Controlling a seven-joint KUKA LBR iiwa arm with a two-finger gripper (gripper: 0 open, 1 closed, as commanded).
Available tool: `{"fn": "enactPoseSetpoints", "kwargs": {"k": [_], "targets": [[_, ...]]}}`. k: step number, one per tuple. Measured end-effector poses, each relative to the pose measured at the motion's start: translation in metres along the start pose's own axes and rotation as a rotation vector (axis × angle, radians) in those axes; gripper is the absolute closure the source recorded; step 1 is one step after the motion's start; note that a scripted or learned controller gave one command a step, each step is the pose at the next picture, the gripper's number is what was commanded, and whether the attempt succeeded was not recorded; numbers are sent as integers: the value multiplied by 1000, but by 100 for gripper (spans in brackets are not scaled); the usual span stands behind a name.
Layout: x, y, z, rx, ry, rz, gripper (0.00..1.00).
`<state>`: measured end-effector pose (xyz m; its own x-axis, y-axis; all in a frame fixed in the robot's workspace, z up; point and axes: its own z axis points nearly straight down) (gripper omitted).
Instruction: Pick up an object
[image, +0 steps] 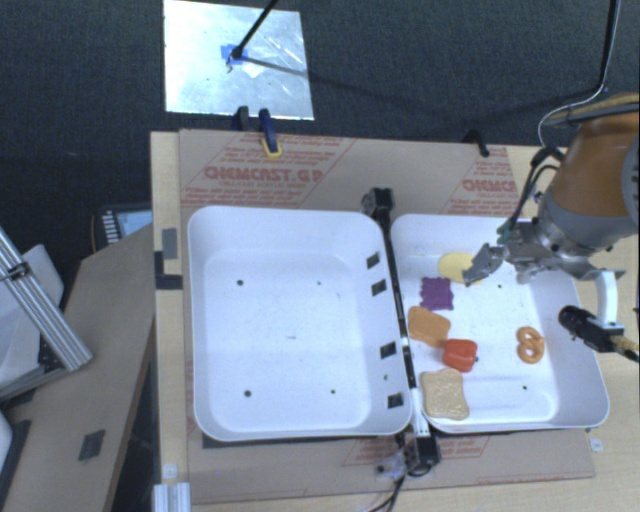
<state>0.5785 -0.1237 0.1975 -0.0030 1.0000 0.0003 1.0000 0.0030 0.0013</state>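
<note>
Reaching in from the right side of the frame, I am hanging my gripper (484, 264) over the right bin (580, 400). My grey arm with its orange band (598, 165) is filling the upper right of the frame. My tip is sitting just beside the yellow toy (454, 265), near the top of that bin, but I cannot tell if I am touching it.

Other toys are lying in the right bin, mostly along its left side. A purple piece (436, 293) is lying just below the yellow toy. An orange block (429, 326) is lying under that, and a red toy (460, 353) is sitting just beside it, lower and to the right. A tan toy that looks like bread (444, 394) is lying in the lower left corner. A small orange pretzel shape (529, 344) is lying well apart from them, toward the right.

The left bin (230, 400) is sitting in the middle of the frame, right beside the other one.
</note>
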Motion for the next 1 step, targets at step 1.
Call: {"fn": "enactPoseSetpoints", "kwargs": {"k": [1], "targets": [[14, -63, 21, 6, 1, 2, 0]]}}
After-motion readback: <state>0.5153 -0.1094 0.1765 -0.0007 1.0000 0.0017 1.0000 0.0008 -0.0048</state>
